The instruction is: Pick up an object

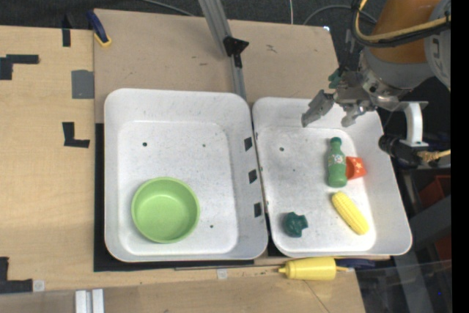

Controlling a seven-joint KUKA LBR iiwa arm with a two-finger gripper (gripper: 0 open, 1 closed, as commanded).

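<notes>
Your tool (333, 112) hangs open and empty over the right bin's (388, 234) far edge, short of the green bottle (336, 163) lying mid-bin beside the corn (349, 212); you seem mid-approach, and next must descend squarely astride it.

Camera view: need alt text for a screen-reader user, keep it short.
A grey robot arm's open gripper hovers over the far end of the right white bin, which holds a green bottle, a small red object, a yellow corn cob and a dark green piece. The left bin holds a green bowl.
</notes>
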